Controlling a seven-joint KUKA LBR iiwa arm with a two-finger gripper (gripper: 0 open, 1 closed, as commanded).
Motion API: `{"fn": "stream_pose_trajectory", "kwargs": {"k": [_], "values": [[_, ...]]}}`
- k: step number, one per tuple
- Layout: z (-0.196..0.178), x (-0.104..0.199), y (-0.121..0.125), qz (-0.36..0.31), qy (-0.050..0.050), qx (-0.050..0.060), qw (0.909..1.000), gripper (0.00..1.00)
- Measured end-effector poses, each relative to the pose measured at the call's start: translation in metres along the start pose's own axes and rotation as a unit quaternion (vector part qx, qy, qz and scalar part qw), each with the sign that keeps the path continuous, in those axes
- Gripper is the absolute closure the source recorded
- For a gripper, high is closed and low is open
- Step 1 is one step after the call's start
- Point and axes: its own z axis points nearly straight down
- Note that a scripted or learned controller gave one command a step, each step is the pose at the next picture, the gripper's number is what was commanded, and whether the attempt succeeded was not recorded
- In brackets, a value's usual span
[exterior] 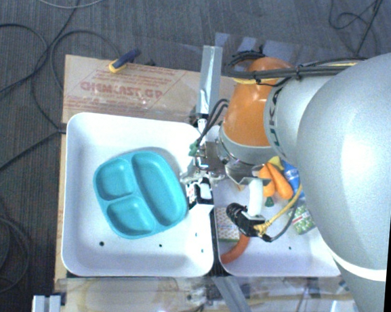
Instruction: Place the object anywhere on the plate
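Gripper [197,179] at the inner edge of the left shallow white plastic bin [72,243], just off the right rim of the turquoise three-compartment plastic plate [140,193]; dark and white hardware bunched too tightly there to tell whether spread, pressed together or pinching anything. Nothing readable as a carried item between the tips, though hidden by the wrist's own clutter as likely as absent. Just behind, the grey wrist and the bulging orange band [248,116], then the broad pale grey arm casing [345,158] covering most of the right shallow white plastic bin [274,264]. In what remains visible of that bin, a small heap of toy-like items: an orange carrot-shaped piece [277,179], a blue-and-white scrap beside it [291,175], a green patterned item [303,221] near the arm's shadow, an orange curved strip [236,249] by the bin's near wall, and a speckled flat patch [226,221] close to the divider. Black cable with a yellow loop [257,224] hanging off the wrist above them. All three plate compartments bare turquoise, so no placement done as far as visible. Which item counts as the task's object: not clear, probably one of the heap in the right bin or something concealed at the tips. Judged stage: either carrying over toward the plate or an attempt without a catch; release onto the plate left to do.
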Motion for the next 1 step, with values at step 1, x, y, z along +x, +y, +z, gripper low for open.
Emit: {"fn": "stream_pose_trajectory", "kwargs": {"k": [1], "values": [[-0.0002, -0.0003, 0.0001, 0.0, 0.0, 0.0, 1.0, 0.0]]}}
